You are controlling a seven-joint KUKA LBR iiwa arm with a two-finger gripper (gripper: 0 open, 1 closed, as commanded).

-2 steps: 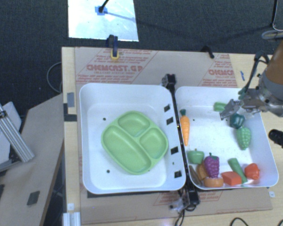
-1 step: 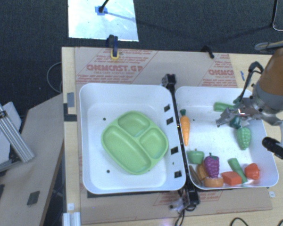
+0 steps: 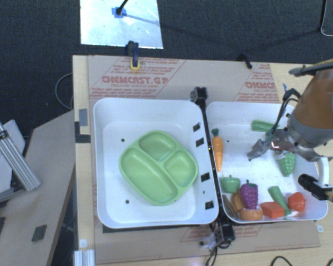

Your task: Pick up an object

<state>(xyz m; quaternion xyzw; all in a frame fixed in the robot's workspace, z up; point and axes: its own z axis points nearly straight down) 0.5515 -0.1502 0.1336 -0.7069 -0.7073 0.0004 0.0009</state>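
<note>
The arm's end effector [image 3: 259, 150], fingers apart and holding nothing, hangs low over the right bin [image 3: 233, 115] near toy grapes [image 3: 287, 163], seemingly lining up a grab.

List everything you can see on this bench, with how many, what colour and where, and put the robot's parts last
bins: two, white, side by side on the bench
divided plate: one, light green, in the left bin
carrot: one, orange, right bin along its left wall
grapes: one bunch, purple, right bin near the front edge
green grapes: one bunch, pale green, right bin beside the gripper
tomato: one, red, right bin front corner
clamp: one, blue and yellow, back edge of the bench
gripper: one, grey, low over the right bin
</note>
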